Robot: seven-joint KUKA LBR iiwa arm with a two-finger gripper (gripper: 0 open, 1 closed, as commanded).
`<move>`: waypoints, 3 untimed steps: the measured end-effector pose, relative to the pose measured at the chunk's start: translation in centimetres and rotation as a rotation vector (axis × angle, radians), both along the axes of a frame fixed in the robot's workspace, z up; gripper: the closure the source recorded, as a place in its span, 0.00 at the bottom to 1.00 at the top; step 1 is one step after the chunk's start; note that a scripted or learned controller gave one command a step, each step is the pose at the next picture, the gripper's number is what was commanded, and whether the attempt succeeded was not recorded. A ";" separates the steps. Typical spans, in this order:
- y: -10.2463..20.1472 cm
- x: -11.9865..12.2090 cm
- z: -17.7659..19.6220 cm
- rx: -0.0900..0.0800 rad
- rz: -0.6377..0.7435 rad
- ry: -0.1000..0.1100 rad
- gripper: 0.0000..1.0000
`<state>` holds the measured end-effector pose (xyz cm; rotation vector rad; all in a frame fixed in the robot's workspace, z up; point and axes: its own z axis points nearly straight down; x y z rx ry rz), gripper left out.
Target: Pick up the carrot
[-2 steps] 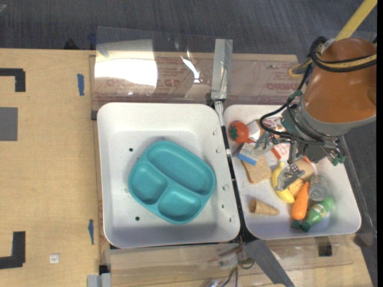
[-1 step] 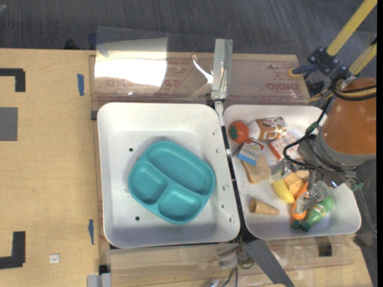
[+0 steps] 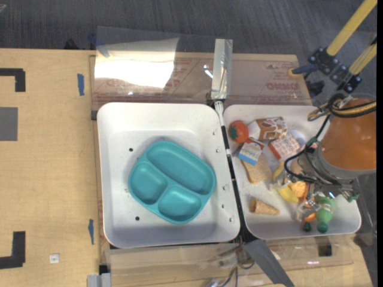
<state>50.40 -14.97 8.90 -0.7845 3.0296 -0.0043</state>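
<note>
The carrot (image 3: 307, 224) looks like a small orange piece with a green top (image 3: 324, 217), lying in the near right corner of the right bin (image 3: 353, 223). My gripper (image 3: 312, 204) hangs low over that corner, right above the carrot and partly covering it. The arm's orange band (image 3: 353, 142) and dark cables block most of the gripper, so whether it touches the carrot is unclear.
The right bin also holds a red tomato (image 3: 238, 130), a brown box (image 3: 270, 127), a blue and white packet (image 3: 250, 153), a toast slice (image 3: 258, 171), a cone (image 3: 263, 206) and a yellow-orange piece (image 3: 292, 191). A teal divided tray (image 3: 172, 180) sits in the left bin (image 3: 114, 160).
</note>
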 end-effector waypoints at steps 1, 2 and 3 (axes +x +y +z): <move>0.2 0.3 1.2 0.000 0.002 -0.010 1.00; 4.4 -0.2 17.8 -0.003 0.102 -0.002 1.00; 5.5 0.6 11.2 0.002 0.231 0.013 1.00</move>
